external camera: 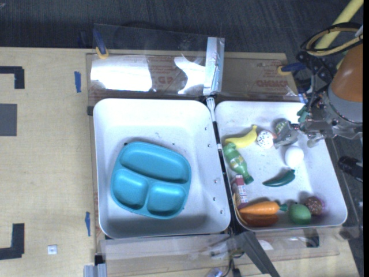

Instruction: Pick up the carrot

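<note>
The toy carrot (pixel 258 209), at the right bin's (pixel 337 183) near wall, looks light, rigid and smooth; grip its thick middle. The gripper's (pixel 286 133) state is unclear.

We observed the arm (pixel 349 85) at the right of the camera view. Its visible wrist section carried a rounded orange band (pixel 350 79), smooth and free of markings that we could read. Below the band the housing was grey, darker on its underside. The gripper (pixel 286 130) was a compact assembly of grey and silver metal parts with several small dark fittings; finer detail was too blurred for us to record. A bundle of black cables (pixel 323 39) looped above the wrist, and beside it ran a pale yellow hose (pixel 346 13), slanting toward the upper corner. We noted a short blue fitting (pixel 291 68) near the cables.
</note>
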`<state>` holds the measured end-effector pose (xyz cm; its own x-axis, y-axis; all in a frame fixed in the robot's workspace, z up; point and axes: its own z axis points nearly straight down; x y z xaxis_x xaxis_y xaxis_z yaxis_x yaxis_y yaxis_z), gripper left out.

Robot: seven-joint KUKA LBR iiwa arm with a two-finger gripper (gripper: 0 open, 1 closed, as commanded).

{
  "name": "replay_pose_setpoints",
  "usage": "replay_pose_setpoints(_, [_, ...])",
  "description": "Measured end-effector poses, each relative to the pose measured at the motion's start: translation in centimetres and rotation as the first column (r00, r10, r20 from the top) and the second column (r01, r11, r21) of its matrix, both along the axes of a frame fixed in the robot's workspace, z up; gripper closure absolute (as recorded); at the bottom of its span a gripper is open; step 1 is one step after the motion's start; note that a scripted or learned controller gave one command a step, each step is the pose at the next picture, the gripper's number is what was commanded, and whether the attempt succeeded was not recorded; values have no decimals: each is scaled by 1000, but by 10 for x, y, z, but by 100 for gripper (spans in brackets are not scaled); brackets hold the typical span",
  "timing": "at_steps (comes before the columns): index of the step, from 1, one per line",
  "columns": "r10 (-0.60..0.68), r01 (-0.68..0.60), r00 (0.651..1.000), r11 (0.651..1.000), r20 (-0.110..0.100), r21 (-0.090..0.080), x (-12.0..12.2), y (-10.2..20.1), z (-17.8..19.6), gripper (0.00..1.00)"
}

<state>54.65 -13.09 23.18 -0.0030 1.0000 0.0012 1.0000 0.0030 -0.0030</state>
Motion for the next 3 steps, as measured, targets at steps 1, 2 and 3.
replay_pose_setpoints(1, [158, -158, 987, 987, -2, 1, -24, 71, -50, 0])
replay_pose_setpoints(2, [68, -68, 998, 998, -3, 0, -42, 33, -96, 0])
replay_pose_setpoints(3, [179, -179, 984, 984, 11, -3, -64, 38, -145, 0])
